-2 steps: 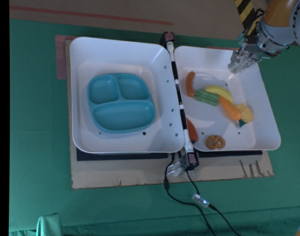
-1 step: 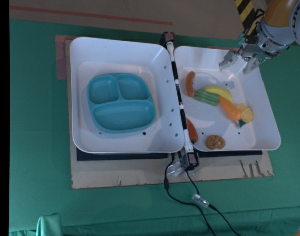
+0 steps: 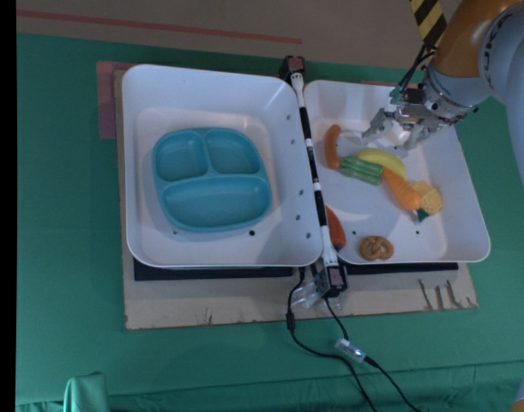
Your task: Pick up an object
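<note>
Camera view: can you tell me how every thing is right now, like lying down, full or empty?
Blue plate: flat in the left bin, compartments empty.
Right bin: holds toy food.
Banana: lying by the green beans.
Carrot: lying against the divider.
Pretzel: flat, alone near the front.
Corn: lying beside an orange piece.
Gripper: fingers spread, above the banana, holding nothing.

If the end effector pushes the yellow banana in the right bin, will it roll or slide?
The banana is curved, so it would probably pivot or slide, not roll. It looks like smooth toy plastic, likely light and slippery. It touches the green vegetable, which may move too.
</note>
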Available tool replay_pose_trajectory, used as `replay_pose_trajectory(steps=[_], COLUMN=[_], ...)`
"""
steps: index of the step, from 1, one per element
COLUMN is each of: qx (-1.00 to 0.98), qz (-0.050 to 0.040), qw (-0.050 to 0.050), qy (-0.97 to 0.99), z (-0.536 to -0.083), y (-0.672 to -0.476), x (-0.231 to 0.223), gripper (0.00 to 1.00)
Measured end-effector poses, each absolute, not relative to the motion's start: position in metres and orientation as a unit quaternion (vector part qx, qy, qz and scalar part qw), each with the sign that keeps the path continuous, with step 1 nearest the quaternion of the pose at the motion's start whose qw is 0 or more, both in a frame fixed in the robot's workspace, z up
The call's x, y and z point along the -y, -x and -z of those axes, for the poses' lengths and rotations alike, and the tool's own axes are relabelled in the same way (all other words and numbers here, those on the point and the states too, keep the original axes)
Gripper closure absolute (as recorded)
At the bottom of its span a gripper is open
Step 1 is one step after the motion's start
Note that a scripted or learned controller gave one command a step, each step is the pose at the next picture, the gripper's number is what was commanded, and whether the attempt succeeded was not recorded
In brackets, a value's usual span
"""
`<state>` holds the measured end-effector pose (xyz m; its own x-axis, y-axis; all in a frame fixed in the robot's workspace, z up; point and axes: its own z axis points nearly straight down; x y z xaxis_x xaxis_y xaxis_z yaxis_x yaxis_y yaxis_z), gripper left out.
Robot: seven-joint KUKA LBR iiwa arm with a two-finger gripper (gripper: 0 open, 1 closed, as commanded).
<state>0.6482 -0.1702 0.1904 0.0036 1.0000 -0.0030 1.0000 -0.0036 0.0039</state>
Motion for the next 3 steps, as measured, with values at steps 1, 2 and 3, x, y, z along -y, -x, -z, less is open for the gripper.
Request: replay_pose_trajectory(steps=[1,2,3], qx=[-0.705,-0.705,-0.704], qz=[-0.0013,-0.0012,-0.0021], qw=[0.005,0.004,0.007], qy=[-0.709,-0.709,-0.710], z=[-0.202,-0.202,-0.215], y=[-0.649,-0.649,-0.650], x=[0.171,0.171,0.172], gripper=[1.00,0.00,1.00])
